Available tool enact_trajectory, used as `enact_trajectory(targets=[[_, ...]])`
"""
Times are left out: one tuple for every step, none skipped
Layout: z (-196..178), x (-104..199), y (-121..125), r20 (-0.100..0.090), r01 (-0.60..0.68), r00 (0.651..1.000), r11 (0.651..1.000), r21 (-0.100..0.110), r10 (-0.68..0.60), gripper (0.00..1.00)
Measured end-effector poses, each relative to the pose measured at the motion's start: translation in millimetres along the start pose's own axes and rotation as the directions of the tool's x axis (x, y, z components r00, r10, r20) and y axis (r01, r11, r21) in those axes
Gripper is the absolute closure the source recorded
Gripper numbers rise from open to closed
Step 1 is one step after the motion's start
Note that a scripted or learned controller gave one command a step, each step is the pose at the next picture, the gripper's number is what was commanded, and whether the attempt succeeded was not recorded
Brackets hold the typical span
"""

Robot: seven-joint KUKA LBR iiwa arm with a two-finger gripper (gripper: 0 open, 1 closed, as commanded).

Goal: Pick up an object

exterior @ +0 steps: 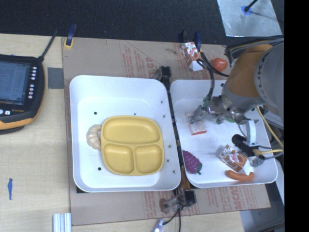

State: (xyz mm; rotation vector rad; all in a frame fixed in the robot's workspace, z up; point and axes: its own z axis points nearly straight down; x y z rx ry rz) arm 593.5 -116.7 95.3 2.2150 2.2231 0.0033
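My gripper (200, 114) hangs low in the right bin (212, 88), at its left middle, reaching in from the right. Just below its tip a small orange and white packet (197, 128) lies on the bin floor, touching or nearly touching it. A purple bunch of grapes (191, 162) rests at the bin's lower left. A red and white carton (232, 157) and an orange sausage (239, 176) lie at the lower right. The arm covers the bin's right side.
The left bin (84, 93) holds a yellow divided plate (131, 144) with a beige pastry (93, 136) against its left edge. Behind the right bin lie a small carton (191, 52) and a red tomato (219, 64). A control pendant (17, 91) sits far left.
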Motion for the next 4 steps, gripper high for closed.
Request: enact_trajectory(targets=[[-11,0,1,-0.003,0.002,1.000,1.000,0.000,-0.002,1.00],[-11,0,1,-0.003,0.003,1.000,1.000,0.001,-0.003,0.00],[-21,-1,1,-0.003,0.004,1.000,1.000,0.002,-0.004,1.00],[-21,0,1,-0.003,0.004,1.000,1.000,0.002,-0.004,0.00]])
